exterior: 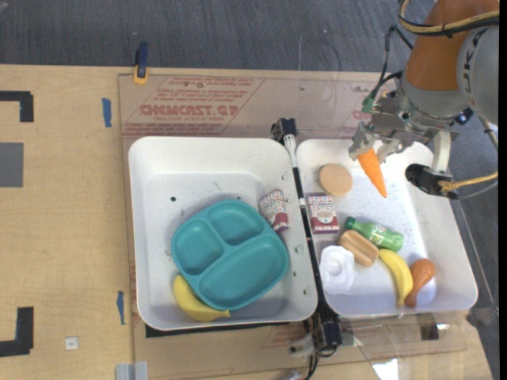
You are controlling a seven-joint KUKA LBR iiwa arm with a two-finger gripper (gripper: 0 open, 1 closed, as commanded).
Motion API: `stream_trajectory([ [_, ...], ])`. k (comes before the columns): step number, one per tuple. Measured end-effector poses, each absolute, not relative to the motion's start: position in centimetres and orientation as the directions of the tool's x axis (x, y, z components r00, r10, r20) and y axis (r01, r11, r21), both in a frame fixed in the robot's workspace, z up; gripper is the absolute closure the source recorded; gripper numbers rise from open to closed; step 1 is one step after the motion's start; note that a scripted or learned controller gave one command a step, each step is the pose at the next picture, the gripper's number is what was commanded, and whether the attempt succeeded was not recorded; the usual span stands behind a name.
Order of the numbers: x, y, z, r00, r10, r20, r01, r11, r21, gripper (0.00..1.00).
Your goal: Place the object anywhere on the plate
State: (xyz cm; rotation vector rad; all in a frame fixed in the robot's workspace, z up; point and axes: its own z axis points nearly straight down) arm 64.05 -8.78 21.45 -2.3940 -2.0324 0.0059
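A: Look in your right bin (463,279) first. What sits there?

B: You have a round tan cookie (336,179) at the far left, and a small red-and-white packet (322,213) just nearer than it. A green bottle (374,232) lies on its side mid-bin, touching a hot dog bun (360,248). A banana (397,272) curves along the near side, beside a drumstick (419,277). A white jug (339,269) fills the near left corner.

A: And your left bin (150,212)?

B: You see a small can (275,208) tipped against the right wall, and a yellow banana (192,302) at the near side.

A: On the desk (63,212)?

B: Blue tape strips (106,112) and black corner marks (21,105) at your left.
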Motion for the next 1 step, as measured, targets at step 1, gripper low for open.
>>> stream_trajectory([
  [1,64.05,-8.78,21.47,0.162,0.987,-0.002,0.987,-0.162,-0.003,0.0],
])
